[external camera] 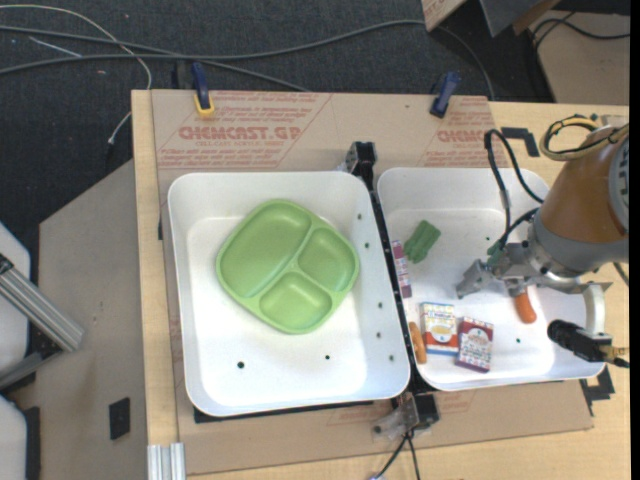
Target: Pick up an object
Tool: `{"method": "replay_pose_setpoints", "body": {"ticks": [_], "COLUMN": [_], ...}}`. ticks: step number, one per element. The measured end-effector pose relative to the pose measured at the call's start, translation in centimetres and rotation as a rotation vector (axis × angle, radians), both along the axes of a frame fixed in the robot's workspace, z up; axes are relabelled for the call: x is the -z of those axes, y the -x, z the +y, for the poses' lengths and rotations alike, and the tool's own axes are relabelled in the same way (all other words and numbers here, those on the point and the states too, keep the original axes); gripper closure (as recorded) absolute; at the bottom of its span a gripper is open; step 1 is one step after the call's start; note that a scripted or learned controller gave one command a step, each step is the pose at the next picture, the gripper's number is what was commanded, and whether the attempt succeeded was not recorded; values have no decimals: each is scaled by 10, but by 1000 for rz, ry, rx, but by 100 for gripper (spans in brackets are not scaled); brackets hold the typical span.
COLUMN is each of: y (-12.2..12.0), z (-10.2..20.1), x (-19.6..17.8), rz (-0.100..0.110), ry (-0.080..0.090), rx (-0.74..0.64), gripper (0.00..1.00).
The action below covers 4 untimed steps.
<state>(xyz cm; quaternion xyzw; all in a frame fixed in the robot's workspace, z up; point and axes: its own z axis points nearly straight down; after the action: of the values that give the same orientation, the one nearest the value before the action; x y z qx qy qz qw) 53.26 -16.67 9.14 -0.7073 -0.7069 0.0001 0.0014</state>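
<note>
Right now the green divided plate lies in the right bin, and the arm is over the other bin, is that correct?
Not quite. The camera view shows the green plate in the left bin; the arm is over the other bin, the right one.

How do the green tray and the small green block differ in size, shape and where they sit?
The tray is far larger than the block. The tray is a rounded square with three compartments; the block is a plain short bar. The tray lies in the left bin; the block lies in the right bin, near the divider. The tray is a lighter green than the block. Both lie at a slant.
</note>
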Motion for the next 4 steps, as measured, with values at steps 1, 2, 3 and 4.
{"method": "replay_pose_setpoints", "body": {"ticks": [1,2,3,4], "y": [0,-1,-5,-5], "z": [0,0,6,-2], "x": [7,-4,-50,-110], "rz": [1,-1,-6,-7], "ry": [-1,0,3,4], "rx": [0,0,-2,-1], "gripper": [0,100,100,100]}}
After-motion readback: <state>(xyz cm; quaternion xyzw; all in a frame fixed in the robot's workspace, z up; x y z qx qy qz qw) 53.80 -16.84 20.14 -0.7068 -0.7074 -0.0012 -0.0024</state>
